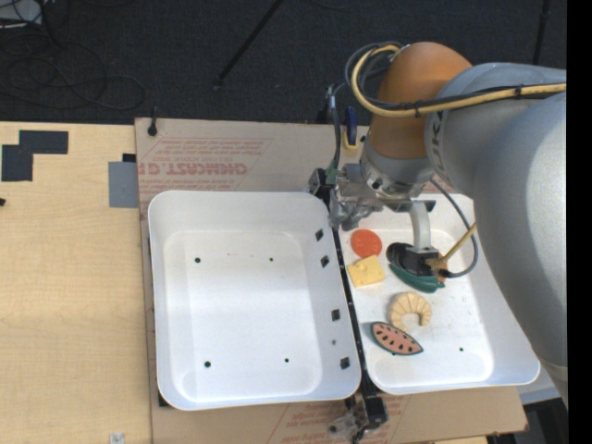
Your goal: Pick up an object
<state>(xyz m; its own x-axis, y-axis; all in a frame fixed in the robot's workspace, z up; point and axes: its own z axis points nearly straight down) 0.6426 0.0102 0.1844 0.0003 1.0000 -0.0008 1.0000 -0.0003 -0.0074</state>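
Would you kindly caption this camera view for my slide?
Hand poised over the right bin beside a red disc, cheese wedge, croissant and watermelon slice.

Two white bins (pixel 240 303) rest on cardboard (pixel 231 160) over a wooden bench (pixel 65 294).

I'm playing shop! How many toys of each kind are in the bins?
Red ball: 1
Cheese: 1
Croissant: 1
Melon slice: 1
Green thing, partly hidden: 1
Total: 5, all in the right bin.
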